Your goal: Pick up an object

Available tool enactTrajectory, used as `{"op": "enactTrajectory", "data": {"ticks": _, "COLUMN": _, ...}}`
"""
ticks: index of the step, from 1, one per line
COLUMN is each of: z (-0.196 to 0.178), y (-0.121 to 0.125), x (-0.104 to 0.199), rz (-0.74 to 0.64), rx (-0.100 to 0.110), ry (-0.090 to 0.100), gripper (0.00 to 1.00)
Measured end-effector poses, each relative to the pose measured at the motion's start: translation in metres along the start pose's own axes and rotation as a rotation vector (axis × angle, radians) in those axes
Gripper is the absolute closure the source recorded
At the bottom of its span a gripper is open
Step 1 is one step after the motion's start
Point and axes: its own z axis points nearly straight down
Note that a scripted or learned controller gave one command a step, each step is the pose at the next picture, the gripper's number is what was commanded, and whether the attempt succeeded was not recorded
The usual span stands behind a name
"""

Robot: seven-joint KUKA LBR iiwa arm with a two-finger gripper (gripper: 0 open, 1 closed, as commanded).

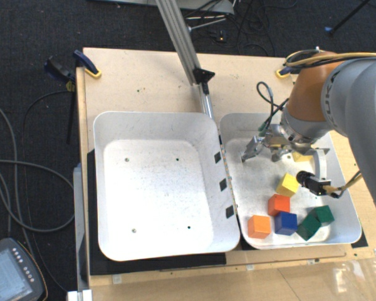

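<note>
Hovering over the far part of the right bin point(338, 234), the claw point(261, 149) has its fingers spread, nothing between them. Nearer the camera lie a yellow block point(288, 184), two orange blocks point(279, 204), a blue block point(286, 223) and two green blocks point(324, 215), clustered together on the table point(150, 80).

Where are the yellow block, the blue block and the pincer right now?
yellow block point(288, 184): camera view, on its top face.
blue block point(286, 222): camera view, on its top face.
pincer point(253, 150): camera view, at the tips of the metal fingers over the right bin.
</note>
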Motion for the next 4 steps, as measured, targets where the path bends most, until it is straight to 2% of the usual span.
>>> {"op": "enactTrajectory", "data": {"ticks": 1, "z": -0.014, "y": 0.002, "x": -0.001, "rz": 0.001, "rx": -0.007, "ry": -0.002, "gripper": 1.0}}
{"op": "enactTrajectory", "data": {"ticks": 4, "z": -0.169, "y": 0.017, "x": -0.028, "rz": -0.001, "rx": -0.014, "ry": -0.004, "gripper": 1.0}}
